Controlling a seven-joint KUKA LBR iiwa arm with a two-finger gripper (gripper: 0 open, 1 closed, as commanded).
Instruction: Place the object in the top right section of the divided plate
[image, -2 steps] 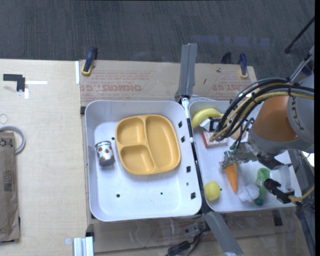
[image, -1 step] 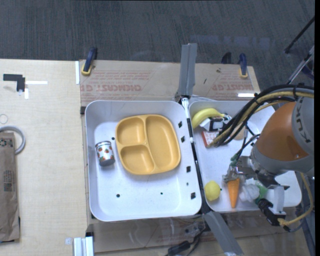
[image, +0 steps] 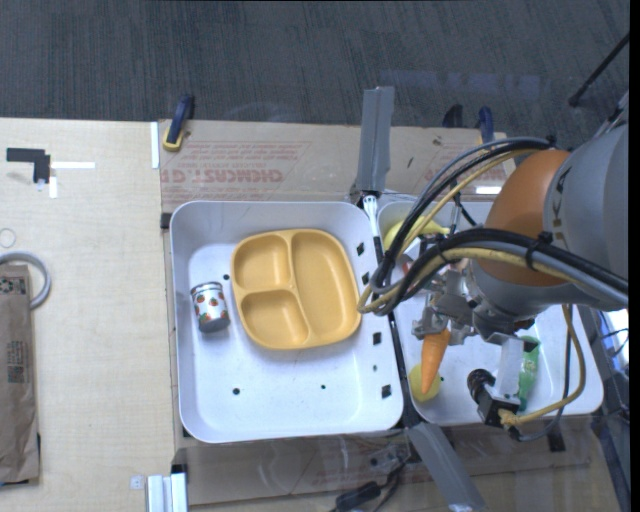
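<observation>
**Supervisor:** Report the arm's position.

**Operator:** I see the arm (image: 560, 215) reaching in from the right, over the right bin (image: 590, 395). The gripper (image: 445, 325) sits low over that bin's left part, beneath the orange band and a bundle of black and yellow cables (image: 430, 250).

**Supervisor:** Tool condition?

**Operator:** I cannot tell. The wrist and cables cover it.

**Supervisor:** Location of the object?

**Operator:** An orange carrot (image: 432, 362) stands nearly upright in the right bin, just below the gripper, its lower tip against a yellow item (image: 418, 385). I cannot tell whether the carrot is gripped. A green-and-white packet (image: 524, 372) lies further right.

**Supervisor:** Target?

**Operator:** The yellow divided plate (image: 296, 288) lies in the left bin (image: 290, 410). A small can (image: 209, 306) lies just beside the plate's left rim.
</observation>
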